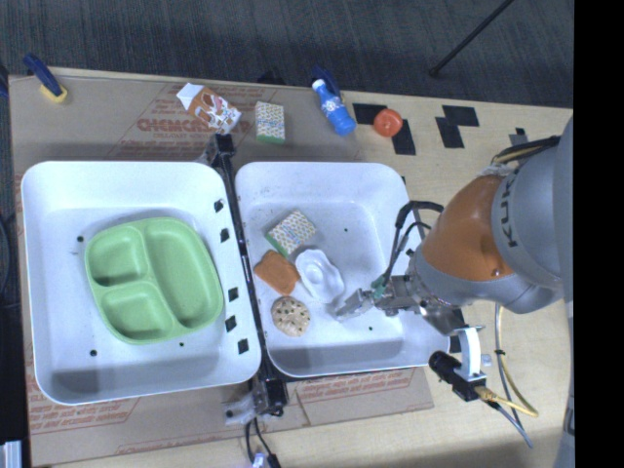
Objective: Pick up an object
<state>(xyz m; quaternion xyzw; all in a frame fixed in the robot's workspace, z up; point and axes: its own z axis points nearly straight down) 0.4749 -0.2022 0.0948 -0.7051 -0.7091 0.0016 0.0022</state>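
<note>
In the right bin [375, 185] lie a green-and-white patterned packet [292, 230], an orange wedge [277, 271], a white crumpled object [320, 272] and a round speckled cookie [291, 315]. My gripper [351, 303] is low in this bin, just right of the white object and the cookie. Its metal fingertips point left toward them. Whether anything sits between the fingers cannot be made out. The arm's orange band [468, 237] hangs over the bin's right rim.
The left bin [49, 188] holds a green divided plate [153, 278]. Behind the bins on the bench lie a blue bottle [334, 107], an orange cap [388, 121], a small green box [269, 121] and a snack wrapper [208, 107]. A clamp [46, 78] sits far left.
</note>
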